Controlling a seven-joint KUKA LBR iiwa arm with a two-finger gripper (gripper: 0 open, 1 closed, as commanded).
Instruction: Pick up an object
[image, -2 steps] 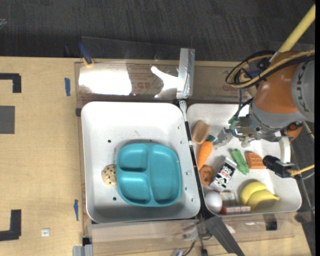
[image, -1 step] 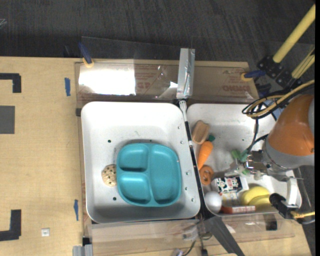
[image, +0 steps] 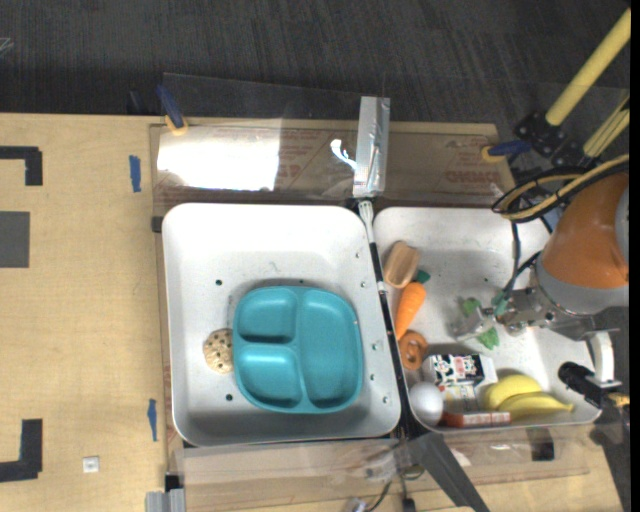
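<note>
Dark carpet borders a wooden bench (image: 70, 330) bearing two shallow white bins. Toward 3 o'clock, the grey arm's two-finger gripper (image: 497, 318) hangs over the right bin (image: 450, 235); its grasp state I cannot tell. No object looks lifted. Nearest candidates: green plastic pieces (image: 470, 310) beside it, yellow banana (image: 522, 395) toward 5 o'clock. Approach seems underway; next needs lowering squarely onto one item.

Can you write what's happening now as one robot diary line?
hand: low in right bin | carrot, banana lying loose | teal tray: left bin
</note>
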